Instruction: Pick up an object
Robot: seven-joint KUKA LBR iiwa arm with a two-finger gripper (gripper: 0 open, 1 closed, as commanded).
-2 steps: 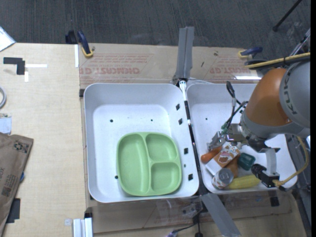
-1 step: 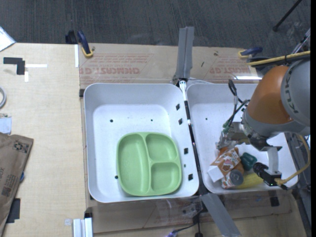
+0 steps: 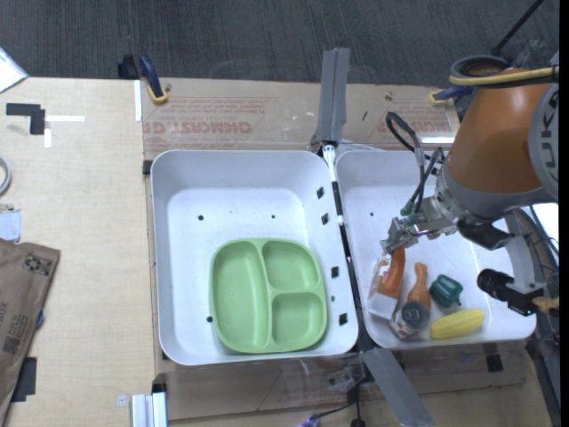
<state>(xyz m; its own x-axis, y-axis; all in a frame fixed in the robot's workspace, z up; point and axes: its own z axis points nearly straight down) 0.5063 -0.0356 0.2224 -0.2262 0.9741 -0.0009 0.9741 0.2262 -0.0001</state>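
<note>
Your gripper [image 3: 397, 236] hangs in the right bin [image 3: 356, 194] just above the orange bag [image 3: 389, 276]; you cannot tell its opening. Beside the bag crowd a carrot [image 3: 418, 283], green block [image 3: 445, 289] and yellow corn [image 3: 457, 323]. A green plate [image 3: 267, 294] fills the left bin [image 3: 178, 238].

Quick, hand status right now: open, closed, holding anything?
Hand: low in the right bin, just above the orange packet; open or closed cannot be told, and nothing shows between its fingers.

Two white bins [image 3: 178, 203], one green divided plate [image 3: 267, 294], perhaps five small objects [image 3: 418, 296].
</note>
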